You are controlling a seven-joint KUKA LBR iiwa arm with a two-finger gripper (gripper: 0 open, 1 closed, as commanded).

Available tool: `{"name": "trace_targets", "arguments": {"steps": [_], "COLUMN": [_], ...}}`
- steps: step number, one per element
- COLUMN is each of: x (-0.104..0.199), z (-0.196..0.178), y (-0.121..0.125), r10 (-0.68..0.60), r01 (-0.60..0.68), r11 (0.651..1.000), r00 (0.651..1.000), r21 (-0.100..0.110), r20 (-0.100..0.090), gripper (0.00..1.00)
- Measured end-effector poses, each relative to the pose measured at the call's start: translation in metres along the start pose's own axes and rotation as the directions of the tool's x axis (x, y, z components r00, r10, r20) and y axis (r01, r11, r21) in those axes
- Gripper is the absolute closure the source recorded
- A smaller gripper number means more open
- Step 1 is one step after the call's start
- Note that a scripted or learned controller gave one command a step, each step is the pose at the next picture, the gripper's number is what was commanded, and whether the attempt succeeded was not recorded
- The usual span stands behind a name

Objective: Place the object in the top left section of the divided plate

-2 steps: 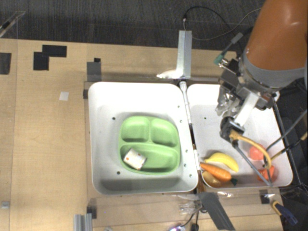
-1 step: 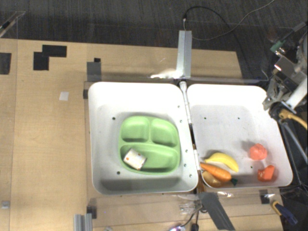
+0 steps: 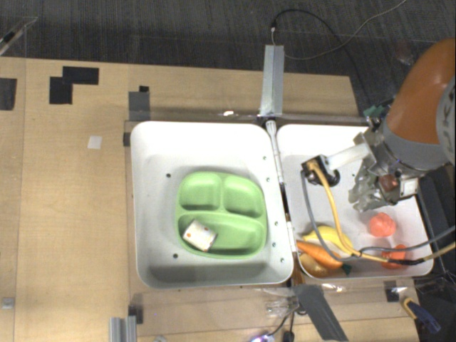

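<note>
Hovering low over the right bin [image 3: 420, 191], the gripper [image 3: 370, 191] sits beside the pink object [image 3: 382, 224], presumably lining up a pick. Whether anything is gripped, I cannot tell. Over in the left bin [image 3: 153, 191], the green divided plate [image 3: 221, 212] waits, its top left section [image 3: 199, 191] bare, a small pale item [image 3: 199, 235] lying in the large lower compartment.

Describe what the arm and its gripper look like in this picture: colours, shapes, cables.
The arm enters from the right as a bulky rounded segment, orange on top with a grey collar beneath. Below it hangs the gripper, a compact cluster of silvery metal parts with a white bracket beside it. A yellow cable and a black cable loop down from a black fitting.
</note>
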State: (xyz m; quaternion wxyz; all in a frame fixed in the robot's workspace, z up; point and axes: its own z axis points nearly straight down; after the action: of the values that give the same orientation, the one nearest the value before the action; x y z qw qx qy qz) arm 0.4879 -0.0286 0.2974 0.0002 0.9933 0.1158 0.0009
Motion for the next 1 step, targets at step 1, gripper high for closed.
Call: {"name": "trace_targets", "arguments": {"steps": [1], "x": [0.0367], "z": [-0.1235], "y": [0.0535], "r10": [-0.014], "r01": [0.014], "r11": [1.000], "r00": [1.000], "r21": [-0.001], "r20": [-0.001], "gripper": [1.00]}}
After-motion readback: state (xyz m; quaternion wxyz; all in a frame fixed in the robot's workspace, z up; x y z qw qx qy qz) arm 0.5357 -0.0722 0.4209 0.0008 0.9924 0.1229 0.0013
